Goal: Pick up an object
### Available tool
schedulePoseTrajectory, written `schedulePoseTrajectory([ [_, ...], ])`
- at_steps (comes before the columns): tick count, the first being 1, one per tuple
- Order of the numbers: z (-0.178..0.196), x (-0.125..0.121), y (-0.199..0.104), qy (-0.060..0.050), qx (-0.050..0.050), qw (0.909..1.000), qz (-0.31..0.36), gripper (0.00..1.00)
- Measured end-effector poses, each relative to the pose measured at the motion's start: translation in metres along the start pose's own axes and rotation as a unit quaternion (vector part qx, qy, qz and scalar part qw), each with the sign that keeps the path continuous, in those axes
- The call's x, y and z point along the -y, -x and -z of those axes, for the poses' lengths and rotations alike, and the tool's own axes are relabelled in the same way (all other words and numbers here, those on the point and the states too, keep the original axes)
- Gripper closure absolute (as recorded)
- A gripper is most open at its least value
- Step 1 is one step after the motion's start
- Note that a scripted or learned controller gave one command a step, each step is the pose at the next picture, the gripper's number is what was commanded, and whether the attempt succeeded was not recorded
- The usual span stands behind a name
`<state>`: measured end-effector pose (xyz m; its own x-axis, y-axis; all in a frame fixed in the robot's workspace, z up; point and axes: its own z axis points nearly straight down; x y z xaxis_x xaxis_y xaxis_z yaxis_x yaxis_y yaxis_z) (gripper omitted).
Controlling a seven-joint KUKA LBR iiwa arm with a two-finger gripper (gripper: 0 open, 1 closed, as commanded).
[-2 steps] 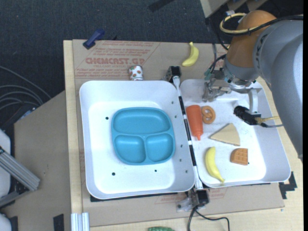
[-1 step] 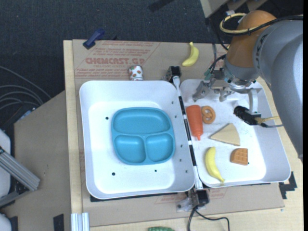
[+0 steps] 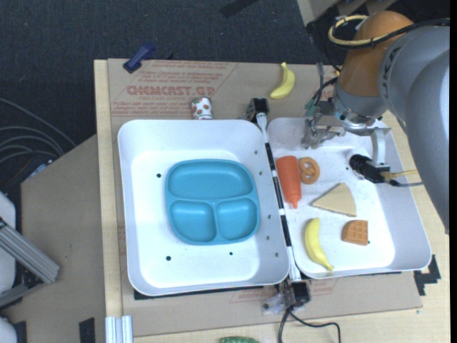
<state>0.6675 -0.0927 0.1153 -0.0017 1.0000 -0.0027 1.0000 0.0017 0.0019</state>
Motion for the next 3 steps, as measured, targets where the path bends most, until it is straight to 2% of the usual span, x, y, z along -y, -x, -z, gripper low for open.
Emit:
schedulePoseTrajectory([
  [1,0.0,0.0,0.0,0.0,0.0,1.0,0.0,0.0],
  [2,0.01,-0.001,0.0,0.001,0.0,1.0,0.0,1.0],
  [3,0.01,0.0,0.0,0.001,0.0,1.0,0.0,0.0],
])
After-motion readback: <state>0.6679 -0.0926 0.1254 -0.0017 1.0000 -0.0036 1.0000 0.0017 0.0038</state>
